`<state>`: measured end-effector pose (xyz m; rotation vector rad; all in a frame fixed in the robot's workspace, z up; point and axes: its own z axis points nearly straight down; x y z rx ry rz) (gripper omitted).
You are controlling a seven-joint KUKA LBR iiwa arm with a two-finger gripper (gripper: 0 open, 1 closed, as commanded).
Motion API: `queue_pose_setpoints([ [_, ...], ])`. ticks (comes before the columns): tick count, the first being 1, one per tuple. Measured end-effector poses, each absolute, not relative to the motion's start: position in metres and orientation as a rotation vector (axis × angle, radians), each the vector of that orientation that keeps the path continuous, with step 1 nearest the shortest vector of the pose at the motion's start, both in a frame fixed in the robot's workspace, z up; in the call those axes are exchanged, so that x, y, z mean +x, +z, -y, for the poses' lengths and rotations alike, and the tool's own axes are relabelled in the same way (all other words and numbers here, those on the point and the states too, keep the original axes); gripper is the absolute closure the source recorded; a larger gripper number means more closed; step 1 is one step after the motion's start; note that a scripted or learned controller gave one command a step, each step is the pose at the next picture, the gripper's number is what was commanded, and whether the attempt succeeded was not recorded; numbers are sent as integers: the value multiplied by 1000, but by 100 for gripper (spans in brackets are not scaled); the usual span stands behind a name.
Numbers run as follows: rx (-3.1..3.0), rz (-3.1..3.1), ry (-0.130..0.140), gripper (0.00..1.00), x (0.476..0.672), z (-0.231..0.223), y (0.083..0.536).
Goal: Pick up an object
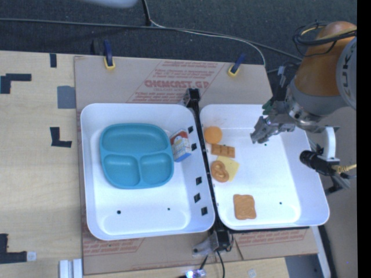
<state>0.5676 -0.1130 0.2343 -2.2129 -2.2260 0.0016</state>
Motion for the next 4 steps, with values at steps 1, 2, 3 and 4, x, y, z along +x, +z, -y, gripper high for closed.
queue_pose_setpoints([
  [1,-2213,2227,1,100,570,68,236],
  [2,-2213,2227,0,100,569,17,242],
  [3,-2212,2226,4,100,573,-35,226],
  [4,-2212,2226,4,100,567,-86,217],
])
